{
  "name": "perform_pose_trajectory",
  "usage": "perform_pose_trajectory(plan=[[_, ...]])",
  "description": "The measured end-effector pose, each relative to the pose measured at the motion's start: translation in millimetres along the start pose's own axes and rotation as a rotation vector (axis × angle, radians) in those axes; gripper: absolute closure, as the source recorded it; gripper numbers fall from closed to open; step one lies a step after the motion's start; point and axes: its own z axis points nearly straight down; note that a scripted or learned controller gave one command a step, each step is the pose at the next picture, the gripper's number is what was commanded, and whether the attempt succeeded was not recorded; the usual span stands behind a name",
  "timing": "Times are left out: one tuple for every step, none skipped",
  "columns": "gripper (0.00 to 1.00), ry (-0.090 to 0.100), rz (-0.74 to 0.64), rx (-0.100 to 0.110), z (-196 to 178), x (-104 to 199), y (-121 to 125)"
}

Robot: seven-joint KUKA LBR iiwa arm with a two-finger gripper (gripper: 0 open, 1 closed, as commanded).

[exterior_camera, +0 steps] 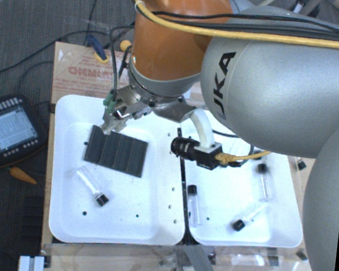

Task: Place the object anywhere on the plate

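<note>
A dark ridged rectangular plate [116,152] lies flat in the left bin [62,211]. My gripper [107,125] hangs over the plate's far left corner, under the arm's orange band [169,34]. A clear vial with a black cap [90,187] lies on the bin floor just in front of the plate's left end, apart from the gripper. From this angle the tip of the gripper is too small and too shadowed to show whether anything is in it.
The right bin [280,234] holds three more clear capped vials [192,204] [265,183] [249,217]. A small black camera unit with a yellow cable [196,150] hangs over the divide between the bins. A teach pendant [6,129] lies left of the bench.
</note>
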Motion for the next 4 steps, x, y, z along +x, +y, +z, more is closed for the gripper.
perform_pose_trajectory(plan=[[1.0, 0.0, 0.003, 0.001, 19, 20, -36], [1.0, 0.003, -0.271, 0.001, 118, 31, -45], [1.0, 0.001, -0.77, -0.002, -4, 26, -46], [1.0, 0.003, -0.811, -0.001, 135, 36, -41]])
